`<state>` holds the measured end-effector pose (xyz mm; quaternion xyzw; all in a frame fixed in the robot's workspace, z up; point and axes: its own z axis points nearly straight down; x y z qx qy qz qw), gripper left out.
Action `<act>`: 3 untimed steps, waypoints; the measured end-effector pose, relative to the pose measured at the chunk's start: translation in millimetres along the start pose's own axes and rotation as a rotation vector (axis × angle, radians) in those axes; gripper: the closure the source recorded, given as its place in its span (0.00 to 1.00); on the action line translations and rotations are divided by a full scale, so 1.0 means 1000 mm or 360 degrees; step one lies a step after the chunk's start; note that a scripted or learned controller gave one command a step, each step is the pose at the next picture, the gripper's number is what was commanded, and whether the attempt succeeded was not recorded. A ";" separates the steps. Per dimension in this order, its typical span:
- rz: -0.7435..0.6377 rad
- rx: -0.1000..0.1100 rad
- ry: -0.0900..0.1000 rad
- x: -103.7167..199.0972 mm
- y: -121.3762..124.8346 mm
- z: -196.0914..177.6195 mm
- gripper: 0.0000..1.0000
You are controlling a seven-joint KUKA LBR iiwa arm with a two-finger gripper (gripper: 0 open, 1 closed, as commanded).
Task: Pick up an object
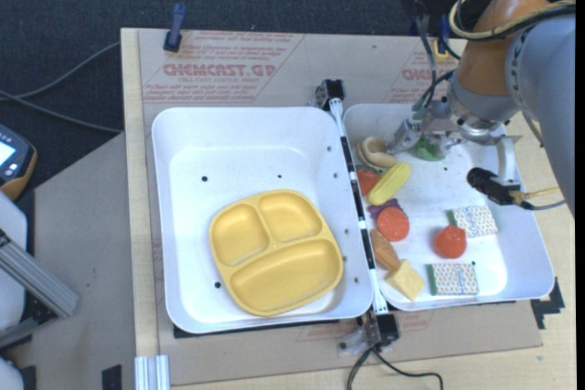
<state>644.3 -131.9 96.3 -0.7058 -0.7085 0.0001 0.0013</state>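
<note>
My gripper (423, 138) reaches down into the far end of the right bin (521, 262), below the grey wrist and its orange band. A small green object (430, 149) lies right beneath it; whether it is touched is unclear. Just to the left lie a beige curved piece (373, 150) and a yellow corn cob (389, 182). Nearer the front are two red round pieces (393, 222) (450, 240), a yellow wedge (408, 280), a brown piece (383, 249) and two patterned packets (473, 220) (454, 279).
The left bin (183, 151) holds a yellow divided plate (275, 249). A black clamp (330, 91) sits at the far end of the wall between the bins. The arm and its cables (498, 187) hang over the right bin's far right corner.
</note>
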 end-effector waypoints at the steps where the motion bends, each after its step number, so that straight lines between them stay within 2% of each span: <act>1: 0.0011 -0.0006 -0.0008 -0.058 0.017 0.012 0.00; 2: 0.0004 -0.0014 -0.0009 -0.055 0.019 -0.001 1.00; 3: -0.0012 -0.0025 0.0002 0.055 0.026 -0.096 1.00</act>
